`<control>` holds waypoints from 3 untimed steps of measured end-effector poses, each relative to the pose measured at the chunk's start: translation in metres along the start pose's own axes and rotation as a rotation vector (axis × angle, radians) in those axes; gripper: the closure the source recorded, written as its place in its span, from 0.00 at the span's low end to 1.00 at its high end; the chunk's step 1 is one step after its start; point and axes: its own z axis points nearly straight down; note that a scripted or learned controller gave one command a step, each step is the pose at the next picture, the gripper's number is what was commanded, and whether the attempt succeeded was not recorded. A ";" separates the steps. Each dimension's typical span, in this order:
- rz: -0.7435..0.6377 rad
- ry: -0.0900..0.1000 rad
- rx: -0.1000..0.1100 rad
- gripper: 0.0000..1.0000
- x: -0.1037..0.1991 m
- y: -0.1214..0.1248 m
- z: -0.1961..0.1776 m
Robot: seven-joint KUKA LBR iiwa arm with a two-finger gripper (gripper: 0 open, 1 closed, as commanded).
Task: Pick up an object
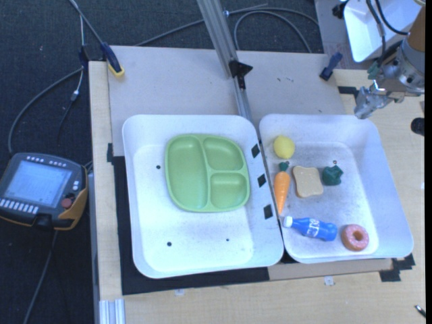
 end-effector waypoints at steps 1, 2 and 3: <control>-0.003 0.003 0.007 1.00 0.047 -0.013 0.007; -0.004 0.003 0.006 1.00 0.104 -0.016 -0.002; -0.006 0.004 0.007 1.00 0.167 -0.026 -0.005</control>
